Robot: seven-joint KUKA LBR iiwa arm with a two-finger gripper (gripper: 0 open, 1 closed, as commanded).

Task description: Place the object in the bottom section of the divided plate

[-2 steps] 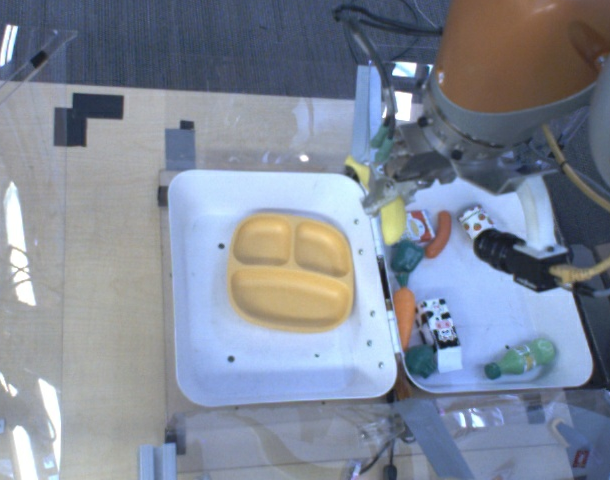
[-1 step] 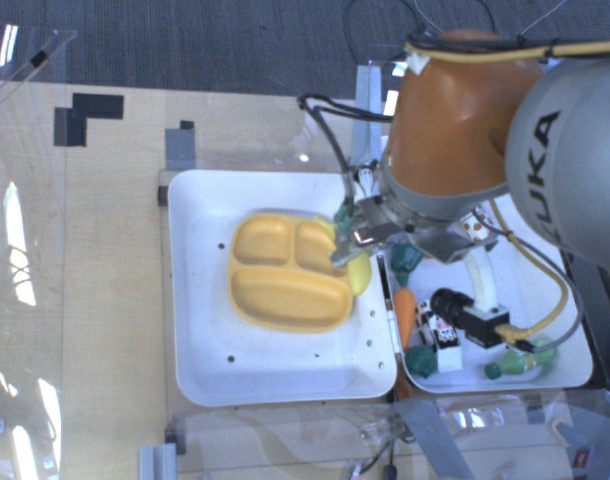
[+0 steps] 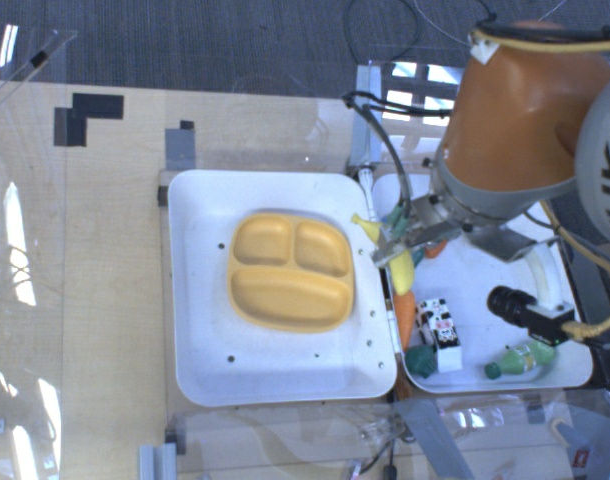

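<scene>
- Table [image 3: 95, 268]: a pale surface on which two shallow white bins are set side by side.
- Left-hand bin [image 3: 200, 298], as seen in the view: the yellow divided plate [image 3: 290, 271] is laid flat near its middle. Two small sections are seen along the plate's far side. One long section, the bottom section [image 3: 290, 300], is seen along its near side.
- Arm [image 3: 515, 108]: grey with an orange band, it is extended in from the view's right and is held over the far part of the right-hand bin [image 3: 475, 343].
- Pincer [image 3: 393, 246]: it is positioned at the wall shared by the two bins, on the right-hand bin's side. Whether the pincer is wide or narrow cannot be told, and no grasp can be confirmed.
- Banana [image 3: 366, 228]: this yellow item is seen at the pincer, by the shared wall and outside the divided plate. A further yellow patch is shown just below the pincer; whether it belongs to the same item cannot be told.
- Carrot [image 3: 405, 313]: it is laid along the shared wall inside the right-hand bin, nearer the viewer than the pincer.
- Small box [image 3: 441, 330]: white with black markings, it is placed just beside the carrot.
- Dark green item [image 3: 422, 360]: it is seen in the near corner of the right-hand bin, by the box; its kind cannot be told.
- Green bottle [image 3: 517, 362]: it is laid on its side by the near wall of the right-hand bin, apart from the box.
</scene>
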